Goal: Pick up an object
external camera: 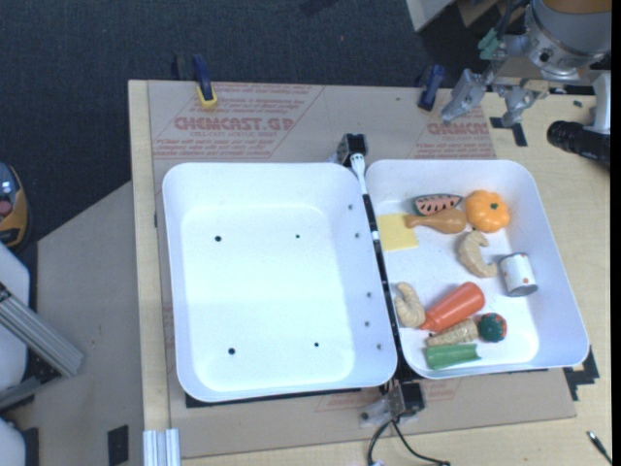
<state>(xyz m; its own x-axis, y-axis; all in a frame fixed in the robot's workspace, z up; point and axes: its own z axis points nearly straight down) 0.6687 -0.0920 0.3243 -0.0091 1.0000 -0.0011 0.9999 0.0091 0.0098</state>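
two shallow white plastic bins side by side on the bench. nine or so small toys clustered in the right-hand one: round orange pumpkin, red-and-green watermelon slice, flat yellow cheese square, short silver metal can, long orange-red carrot, green bean-like stick. grey two-finger gripper up beyond the far rim of that bin, fingers spread apart, nothing between them. pick not yet begun. best to choose a target with free sides, probably the silver can or the pumpkin, well apart from the neighbours. descend straight, straddle it squarely, close only once low enough, clear of the bin wall.
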